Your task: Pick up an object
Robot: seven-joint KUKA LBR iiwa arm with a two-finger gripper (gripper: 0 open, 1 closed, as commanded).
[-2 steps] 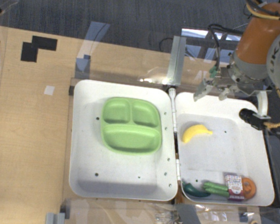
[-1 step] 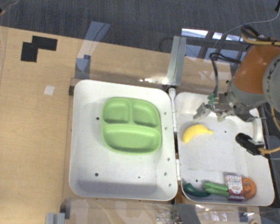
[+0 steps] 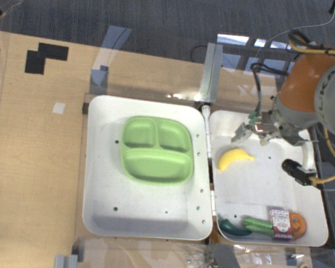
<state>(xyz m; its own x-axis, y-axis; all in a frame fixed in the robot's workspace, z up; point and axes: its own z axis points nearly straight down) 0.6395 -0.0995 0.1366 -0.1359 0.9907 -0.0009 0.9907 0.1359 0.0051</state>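
Note:
A yellow banana (image 3: 235, 159) lies in the upper left part of the right bin (image 3: 312, 205). My gripper (image 3: 251, 135) hangs just beyond and slightly right of the banana, near the bin's far wall. Its fingers are spread open with nothing between them. Along the bin's near wall lie a green, stick-like toy (image 3: 257, 225), a dark teal piece (image 3: 231, 229) and a small printed packet resting on an orange-brown ring (image 3: 286, 223).
The left bin (image 3: 101, 171) holds a green divided plate (image 3: 156, 149). A metal divider (image 3: 208, 164) runs between the two bins. A black fitting with a yellow cable (image 3: 299, 171) hangs off the arm over the right bin's right side.

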